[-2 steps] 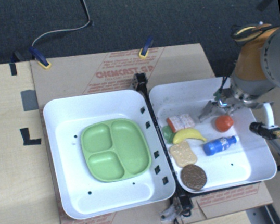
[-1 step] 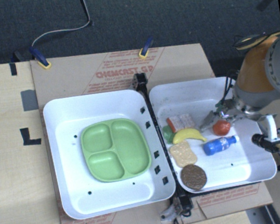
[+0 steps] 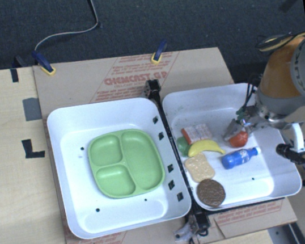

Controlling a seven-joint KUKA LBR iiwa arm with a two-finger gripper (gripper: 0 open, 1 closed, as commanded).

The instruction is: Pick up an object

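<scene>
Where the pincer (image 3: 238, 131) hangs, grip state unclear | tomato (image 3: 238, 139) touching below it

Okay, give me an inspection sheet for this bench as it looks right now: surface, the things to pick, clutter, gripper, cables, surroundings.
Surface: cardboard sheet on a wooden bench, bearing the left bin and the right bin side by side.
Job's things: in the right bin, a banana, red tomato-like item, blue bottle, tan cracker-like piece, round brown cookie, small printed packet.
Clutter: green divided plate in the left bin.
Gripper: gripper low over the right bin, at the red item; grip cannot be judged.
Cables: white cable on the dark floor beyond the bench.
Surroundings: two yellow-and-blue clamps on the cardboard's far edge; black tape marks on the wood.
</scene>
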